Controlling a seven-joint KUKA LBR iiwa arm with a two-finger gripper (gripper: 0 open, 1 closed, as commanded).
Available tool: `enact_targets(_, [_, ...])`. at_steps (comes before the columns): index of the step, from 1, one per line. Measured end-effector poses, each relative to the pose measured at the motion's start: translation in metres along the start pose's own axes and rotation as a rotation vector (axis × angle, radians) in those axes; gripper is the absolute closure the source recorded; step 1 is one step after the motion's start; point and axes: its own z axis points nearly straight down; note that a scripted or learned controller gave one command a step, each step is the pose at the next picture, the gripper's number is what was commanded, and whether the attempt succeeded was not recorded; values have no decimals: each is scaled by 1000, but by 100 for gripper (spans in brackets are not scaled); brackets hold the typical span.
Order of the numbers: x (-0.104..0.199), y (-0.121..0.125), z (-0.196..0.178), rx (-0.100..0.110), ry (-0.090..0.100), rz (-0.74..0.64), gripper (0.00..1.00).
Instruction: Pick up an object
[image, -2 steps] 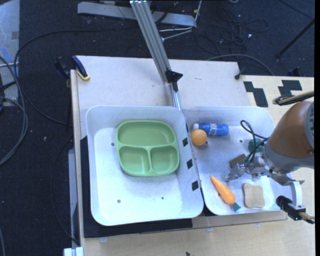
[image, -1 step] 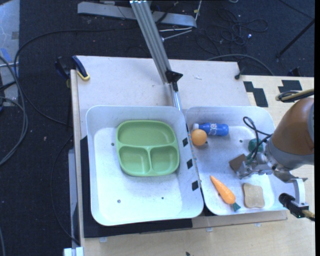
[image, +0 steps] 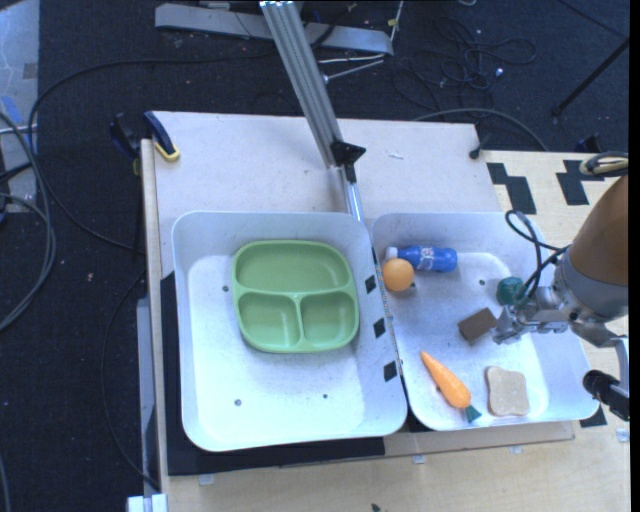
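Observation:
The right bin (image: 560, 400) holds several small things. A brown block (image: 477, 324) lies near its middle. My gripper (image: 510, 328) hangs low just to the right of that block, close to it or touching it. A teal object (image: 511, 290) sits right behind the gripper. Toward the front lie an orange carrot (image: 445, 379) and a slice of bread (image: 507, 390). At the back, an orange ball (image: 398, 275) rests beside a blue bottle (image: 425, 260) that lies on its side.
A green divided plate (image: 296, 295) lies in the left bin (image: 290, 410). The arm's grey body (image: 600, 265) covers the right bin's right side. A metal pole (image: 310, 85) slants up from between the bins.

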Motion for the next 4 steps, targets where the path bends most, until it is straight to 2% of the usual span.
enact_targets(1, [-7,3,-45,-2,-1,0,100])
enact_targets(2, [-7,4,-72,-2,-1,0,100])
enact_targets(4, [108,16,-83,2,1,-3,100])
